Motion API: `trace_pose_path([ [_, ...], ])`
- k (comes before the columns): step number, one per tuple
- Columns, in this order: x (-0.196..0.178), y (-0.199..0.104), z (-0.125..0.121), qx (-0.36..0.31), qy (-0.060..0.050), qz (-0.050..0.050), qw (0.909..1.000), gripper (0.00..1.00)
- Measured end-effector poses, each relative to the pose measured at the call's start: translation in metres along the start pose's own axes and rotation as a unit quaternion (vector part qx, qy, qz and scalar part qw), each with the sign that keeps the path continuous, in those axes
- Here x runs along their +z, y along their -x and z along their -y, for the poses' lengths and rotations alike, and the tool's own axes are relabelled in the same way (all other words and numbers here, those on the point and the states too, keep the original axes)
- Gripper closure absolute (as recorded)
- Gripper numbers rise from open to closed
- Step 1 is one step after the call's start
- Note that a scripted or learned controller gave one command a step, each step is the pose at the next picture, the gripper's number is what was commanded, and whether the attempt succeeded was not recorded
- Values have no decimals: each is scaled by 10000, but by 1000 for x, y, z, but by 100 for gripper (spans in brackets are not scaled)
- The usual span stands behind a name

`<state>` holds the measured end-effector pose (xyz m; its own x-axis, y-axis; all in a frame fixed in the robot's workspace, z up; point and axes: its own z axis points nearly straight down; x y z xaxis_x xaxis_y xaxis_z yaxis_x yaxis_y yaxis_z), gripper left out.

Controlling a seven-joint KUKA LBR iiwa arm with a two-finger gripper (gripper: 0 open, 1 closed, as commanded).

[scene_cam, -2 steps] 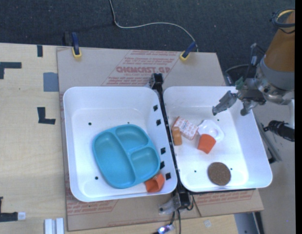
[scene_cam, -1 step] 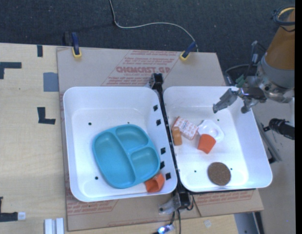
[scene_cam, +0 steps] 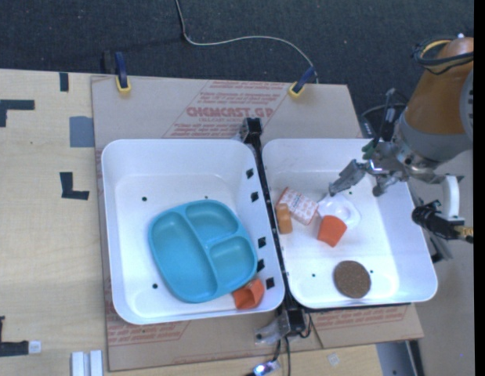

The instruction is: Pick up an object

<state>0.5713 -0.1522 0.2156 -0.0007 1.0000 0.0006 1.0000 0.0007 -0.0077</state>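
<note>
I am a grey robot arm [scene_cam: 434, 124] with an orange band above my wrist, reaching in from the right edge over the right-hand one of two shallow white bins. My wrist hangs above the right bin's [scene_cam: 407, 233] upper right part, and my gripper [scene_cam: 360, 180] slants down and to the left from it. My two dark fingers [scene_cam: 342, 181] are spread apart with nothing between them; one points left toward the bin's middle, the other angles down nearer the right wall.

Below and left of my fingertips sits a small orange cup [scene_cam: 331, 231], tipped on its side, touching a clear plastic lid or cup [scene_cam: 338, 209] just above it. Left of those lies a small printed packet [scene_cam: 298, 206], with a little orange-brown block [scene_cam: 284, 220] against its left side, close to the divider between the bins. Near the front of the right bin rests a round brown disc [scene_cam: 352, 279], apart from the others.

The left bin [scene_cam: 121, 171] holds a blue divided plate [scene_cam: 203, 249] with three compartments, lying flat. An orange object [scene_cam: 249, 294] sits at that plate's lower right corner, touching its rim.
</note>
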Motion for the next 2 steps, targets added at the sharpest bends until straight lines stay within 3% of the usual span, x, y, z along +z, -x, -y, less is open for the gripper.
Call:
trace_pose_path([
  [2,110,7,2,-1,1,-1,10000,0],
])
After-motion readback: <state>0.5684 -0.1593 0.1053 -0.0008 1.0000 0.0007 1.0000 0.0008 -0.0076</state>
